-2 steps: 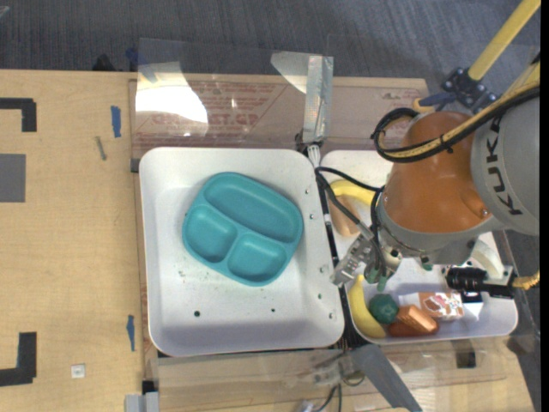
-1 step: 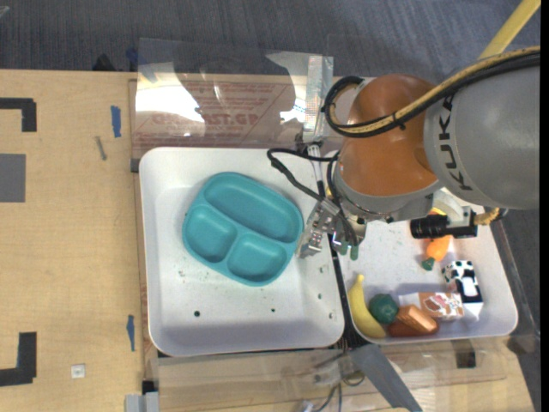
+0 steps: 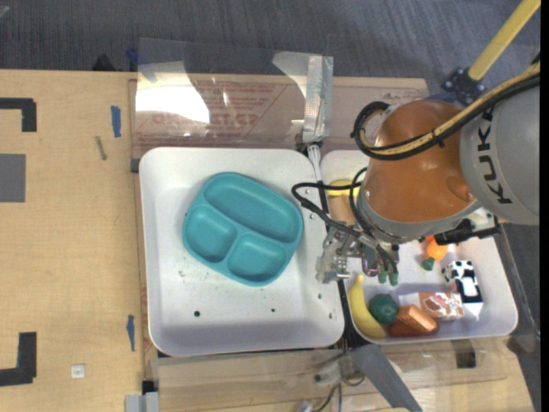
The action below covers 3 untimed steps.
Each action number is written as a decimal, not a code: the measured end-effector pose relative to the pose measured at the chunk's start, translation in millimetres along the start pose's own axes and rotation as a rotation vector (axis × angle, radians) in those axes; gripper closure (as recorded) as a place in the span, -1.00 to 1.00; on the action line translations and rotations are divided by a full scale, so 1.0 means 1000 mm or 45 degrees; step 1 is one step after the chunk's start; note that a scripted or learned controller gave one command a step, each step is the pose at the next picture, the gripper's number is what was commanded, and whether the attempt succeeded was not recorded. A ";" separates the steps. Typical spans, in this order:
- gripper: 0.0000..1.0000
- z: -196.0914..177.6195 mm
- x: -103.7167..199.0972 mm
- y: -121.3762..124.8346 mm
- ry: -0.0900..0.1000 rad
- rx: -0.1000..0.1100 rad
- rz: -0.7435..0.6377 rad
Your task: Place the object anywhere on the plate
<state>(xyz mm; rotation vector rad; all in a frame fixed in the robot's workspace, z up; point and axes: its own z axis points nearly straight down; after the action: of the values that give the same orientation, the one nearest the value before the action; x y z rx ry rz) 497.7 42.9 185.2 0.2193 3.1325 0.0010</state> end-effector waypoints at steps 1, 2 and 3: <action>1.00 0.000 0.010 -0.039 -0.002 0.000 -0.185; 1.00 0.000 -0.017 -0.085 -0.007 0.000 -0.468; 1.00 -0.006 -0.092 -0.071 -0.008 -0.001 -0.584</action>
<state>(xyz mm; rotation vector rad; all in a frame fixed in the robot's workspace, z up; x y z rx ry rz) 578.5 -39.7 191.1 -0.4980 3.0937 0.0011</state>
